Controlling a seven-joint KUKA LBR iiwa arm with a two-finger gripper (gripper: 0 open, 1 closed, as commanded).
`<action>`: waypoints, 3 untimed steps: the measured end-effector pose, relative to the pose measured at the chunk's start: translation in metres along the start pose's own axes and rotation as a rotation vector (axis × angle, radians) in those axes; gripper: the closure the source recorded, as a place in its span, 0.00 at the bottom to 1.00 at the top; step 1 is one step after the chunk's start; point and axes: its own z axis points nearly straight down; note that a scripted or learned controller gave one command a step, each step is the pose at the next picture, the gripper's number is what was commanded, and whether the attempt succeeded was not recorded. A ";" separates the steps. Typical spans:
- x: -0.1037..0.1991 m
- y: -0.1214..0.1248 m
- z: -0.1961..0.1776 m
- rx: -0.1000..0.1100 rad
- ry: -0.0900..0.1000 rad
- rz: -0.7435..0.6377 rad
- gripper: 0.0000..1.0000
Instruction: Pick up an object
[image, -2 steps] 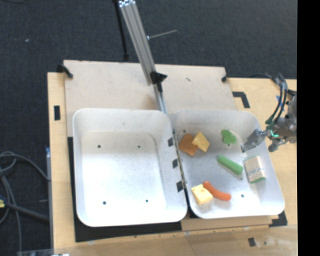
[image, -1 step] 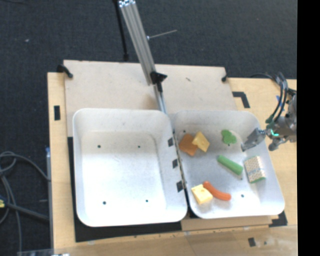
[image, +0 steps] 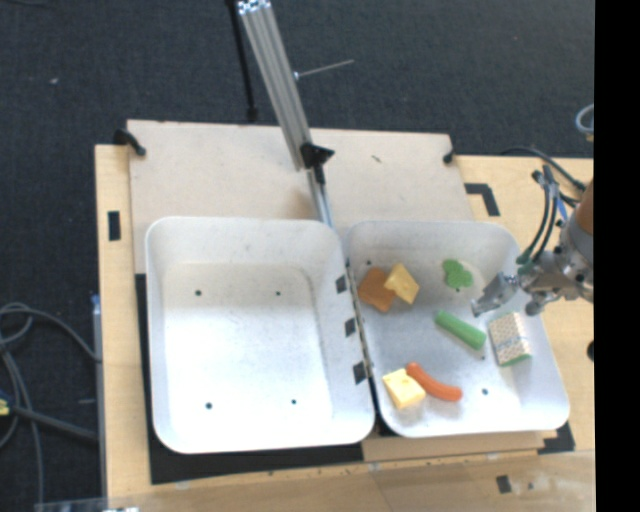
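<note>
Speckled block (image: 510, 338) at right bin's (image: 530, 405) right side, just below gripper (image: 515, 292), not held.

Long axis of block running top to bottom, tilted slightly, upper end nearest the fingers. Fingers apart, nothing between them, poised over the bin's right wall. Beside the block to the left: green cylinder (image: 460, 329), slanting down to the right. Further up: small green lump (image: 457, 272). Near the bin's left wall: brown block (image: 375, 289) touching a yellow wedge (image: 403, 283). Toward the lower edge: yellow cube (image: 404, 388) touching an orange carrot-like piece (image: 435, 383). Bare floor between block and lower right corner. Left bin (image: 240, 330) alongside, walls touching at the middle.
</note>
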 end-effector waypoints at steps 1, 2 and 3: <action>0.000 -0.009 0.059 0.002 0.001 -0.001 0.00; -0.007 -0.018 0.113 0.003 0.001 -0.001 0.00; -0.006 -0.015 0.099 -0.009 0.002 0.004 1.00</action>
